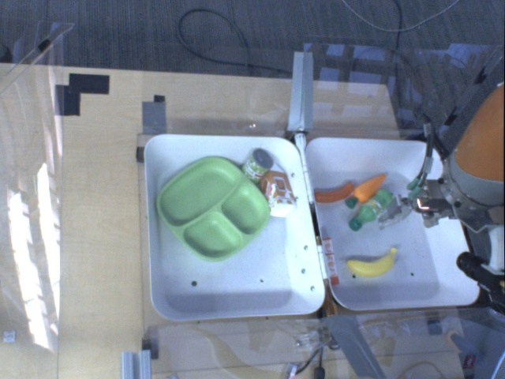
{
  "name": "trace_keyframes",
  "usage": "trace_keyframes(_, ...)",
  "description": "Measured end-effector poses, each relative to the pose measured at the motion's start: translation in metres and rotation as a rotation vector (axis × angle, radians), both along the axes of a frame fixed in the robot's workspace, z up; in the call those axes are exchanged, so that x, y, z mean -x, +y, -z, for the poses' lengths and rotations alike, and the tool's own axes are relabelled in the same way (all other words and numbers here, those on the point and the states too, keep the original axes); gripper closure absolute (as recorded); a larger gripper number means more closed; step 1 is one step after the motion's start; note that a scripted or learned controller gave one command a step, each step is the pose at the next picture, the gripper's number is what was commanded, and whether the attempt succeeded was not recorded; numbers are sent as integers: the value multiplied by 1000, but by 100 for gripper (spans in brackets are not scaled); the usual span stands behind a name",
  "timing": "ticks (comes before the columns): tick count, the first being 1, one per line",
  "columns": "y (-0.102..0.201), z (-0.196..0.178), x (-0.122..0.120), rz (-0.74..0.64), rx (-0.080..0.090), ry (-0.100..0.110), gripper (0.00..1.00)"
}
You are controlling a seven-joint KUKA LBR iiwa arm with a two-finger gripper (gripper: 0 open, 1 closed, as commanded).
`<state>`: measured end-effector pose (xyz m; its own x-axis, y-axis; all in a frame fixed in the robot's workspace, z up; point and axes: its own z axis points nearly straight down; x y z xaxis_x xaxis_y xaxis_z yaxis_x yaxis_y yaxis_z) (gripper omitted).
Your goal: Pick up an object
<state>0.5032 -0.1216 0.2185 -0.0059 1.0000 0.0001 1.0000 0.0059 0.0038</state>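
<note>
The right bin holds a small green bottle lying on its side. An orange carrot and a red pepper lie just behind the bottle. A yellow banana rests nearer the front. My gripper reaches in low from the right and sits at the bottle's right end, very close to it or touching it. The wrist and its orange band hang over the bin's right side.
The left bin holds a green divided plate, a small round can and a brown packet near its right wall. A metal divider runs back between the bins. Cables lie on the floor behind the bench.
</note>
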Motion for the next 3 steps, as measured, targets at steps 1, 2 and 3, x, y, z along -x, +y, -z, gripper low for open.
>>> trace_keyframes(1, -12, 129, -87, 3, 2, -9, 0)
trace_keyframes(2, -10, 117, -89, 1, 0, -16, 100)
trace_keyframes(3, 53, 31, -110, 14, 0, -4, 100)
